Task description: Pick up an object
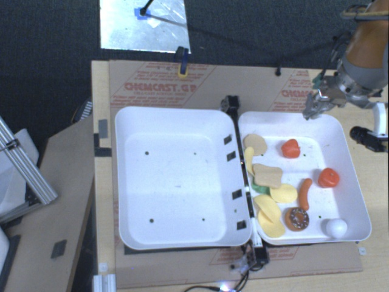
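Note:
My gripper (315, 106) hangs above the far edge of the right bin (351, 163), near its back right corner, with nothing seen between its tips. In that bin lie toy foods: a red tomato (290, 148), a red-orange fruit (329, 177), an orange sausage (304, 194), a chocolate donut (297, 219), a white egg (335, 227), a tan bread slice (267, 176), a beige round piece (255, 143), and several yellow pieces (271, 215) along the left side. A green bit (260, 188) peeks out under the bread.
The left bin (176, 178) sits beside the right one, joined by a black hinge strip (238, 163). Both rest on a cardboard sheet (158, 84). A shiny metal plate (144, 16) lies at the back. A black clamp (368, 137) sticks out at the right.

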### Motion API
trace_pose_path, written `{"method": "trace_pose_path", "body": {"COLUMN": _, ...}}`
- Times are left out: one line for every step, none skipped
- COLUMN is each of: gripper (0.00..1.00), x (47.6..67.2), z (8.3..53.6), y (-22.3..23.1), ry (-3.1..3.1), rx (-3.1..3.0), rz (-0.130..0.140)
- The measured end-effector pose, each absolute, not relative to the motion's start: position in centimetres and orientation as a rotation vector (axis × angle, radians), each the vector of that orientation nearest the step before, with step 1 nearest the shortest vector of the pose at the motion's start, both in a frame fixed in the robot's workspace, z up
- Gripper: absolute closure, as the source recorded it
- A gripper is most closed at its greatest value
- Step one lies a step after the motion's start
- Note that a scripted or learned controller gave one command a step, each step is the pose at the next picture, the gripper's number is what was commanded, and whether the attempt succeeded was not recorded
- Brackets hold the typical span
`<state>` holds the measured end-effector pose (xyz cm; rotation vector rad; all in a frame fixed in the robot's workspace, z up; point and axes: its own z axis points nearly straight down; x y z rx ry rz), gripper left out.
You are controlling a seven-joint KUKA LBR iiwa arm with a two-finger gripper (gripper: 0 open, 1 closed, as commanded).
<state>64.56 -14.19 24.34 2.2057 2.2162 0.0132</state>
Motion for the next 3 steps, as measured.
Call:
{"method": "trace_pose_path", "body": {"gripper": 1.0, "x": 66.3, "z": 39.2, "y": -12.3, "ry": 2.218, "rx": 2.201, "rz": 0.019}}
{"method": "trace_pose_path", "body": {"gripper": 1.0, "x": 66.9, "z": 42.8, "y": -12.7, "ry": 2.224, "rx": 2.21, "rz": 0.006}}
{"method": "trace_pose_path", "body": {"gripper": 1.0, "x": 66.9, "z": 44.0, "y": -14.5, "ry": 2.218, "rx": 2.218, "rz": 0.003}}
